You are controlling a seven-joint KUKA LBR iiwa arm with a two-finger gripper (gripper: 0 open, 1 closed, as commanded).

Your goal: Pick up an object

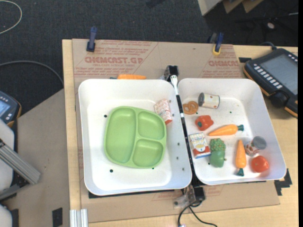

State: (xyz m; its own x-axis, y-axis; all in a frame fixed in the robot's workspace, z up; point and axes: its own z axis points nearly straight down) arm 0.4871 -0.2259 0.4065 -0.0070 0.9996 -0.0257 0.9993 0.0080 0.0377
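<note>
Objects for picking lie untouched: carrots [226, 130], a red pepper [204, 122], broccoli [217, 152], a tomato [259, 164] and a small carton [199, 144] crowd the right bin [265, 103]. Nothing appears lifted yet; the whole pick remains ahead. Claw state cannot be told.

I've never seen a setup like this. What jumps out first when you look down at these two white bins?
The big green divided plate fills the middle of the left bin, with a small red-and-white can lying at its upper right corner. The right bin holds a bright scatter of toy food: two carrots, a tomato, a red pepper and broccoli.
</note>
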